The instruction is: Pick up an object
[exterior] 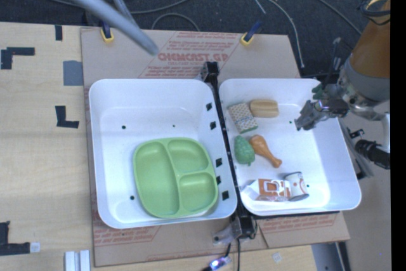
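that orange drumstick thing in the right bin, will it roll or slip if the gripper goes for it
The drumstick looks like smooth moulded plastic, so probably stiff, light and a bit slippery. Its rounded, tapering shape may pivot or roll when nudged. It lies beside the green piece, which could get bumped.

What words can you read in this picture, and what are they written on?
"CHEMCAST GP", in red on the brown board under the bins.
The smaller red print around it is too blurred to read.
The orange-and-white packet in the right bin has markings too small to read.
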Available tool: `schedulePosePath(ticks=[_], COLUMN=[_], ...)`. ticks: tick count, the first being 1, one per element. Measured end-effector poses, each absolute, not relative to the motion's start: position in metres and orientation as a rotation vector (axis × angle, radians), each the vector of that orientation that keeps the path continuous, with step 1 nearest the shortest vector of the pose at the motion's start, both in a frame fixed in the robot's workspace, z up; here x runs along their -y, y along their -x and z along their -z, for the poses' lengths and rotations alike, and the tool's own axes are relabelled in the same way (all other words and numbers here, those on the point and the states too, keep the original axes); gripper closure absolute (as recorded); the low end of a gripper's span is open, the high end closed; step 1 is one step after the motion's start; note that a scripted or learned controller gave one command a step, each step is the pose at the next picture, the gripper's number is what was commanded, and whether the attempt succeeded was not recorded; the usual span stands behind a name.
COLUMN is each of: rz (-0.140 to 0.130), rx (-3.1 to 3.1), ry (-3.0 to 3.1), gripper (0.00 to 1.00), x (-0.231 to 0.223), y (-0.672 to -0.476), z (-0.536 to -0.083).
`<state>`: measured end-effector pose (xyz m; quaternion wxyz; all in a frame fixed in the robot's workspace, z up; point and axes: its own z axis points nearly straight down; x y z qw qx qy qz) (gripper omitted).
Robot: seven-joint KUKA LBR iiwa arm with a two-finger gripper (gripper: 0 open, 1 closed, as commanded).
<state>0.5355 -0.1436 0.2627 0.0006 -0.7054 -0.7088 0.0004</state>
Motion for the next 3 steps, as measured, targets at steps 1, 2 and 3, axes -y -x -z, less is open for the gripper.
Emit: schedulePosePath(ticks=[1,2,3], rz=[-0.001,-0.001,-0.003], rx=[2.226,2.226,2.226], ry=[2.213,2.213,2.211], gripper=[1.0,1.0,1.0], x=[0.092,0.038,-0.021], y=[-0.536,-0.527,-0.529], z=[-0.244,-0.231,-0.219])
